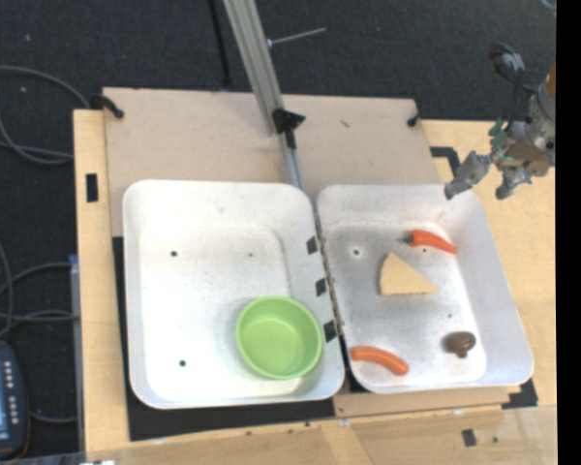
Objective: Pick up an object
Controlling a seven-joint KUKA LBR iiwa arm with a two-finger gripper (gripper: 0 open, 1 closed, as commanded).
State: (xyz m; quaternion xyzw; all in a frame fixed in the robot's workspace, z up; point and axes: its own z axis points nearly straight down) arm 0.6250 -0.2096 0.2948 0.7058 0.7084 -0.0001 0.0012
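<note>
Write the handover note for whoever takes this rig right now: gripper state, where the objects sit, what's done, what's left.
Gripper: open, holding nothing, above the right bin's far right corner.
Right bin: carrot near the far side, yellow wedge in the middle, sausage at the near left, small brown piece at the near right.
Left bin: green bowl at the near right.
Done: nothing picked yet.
Left: choose an object, descend, grasp, lift. The carrot lies closest to the gripper, so it is probably the easiest target.

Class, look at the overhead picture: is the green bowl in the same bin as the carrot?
No. The green bowl sits in the left bin, while the carrot lies in the right bin.
</note>
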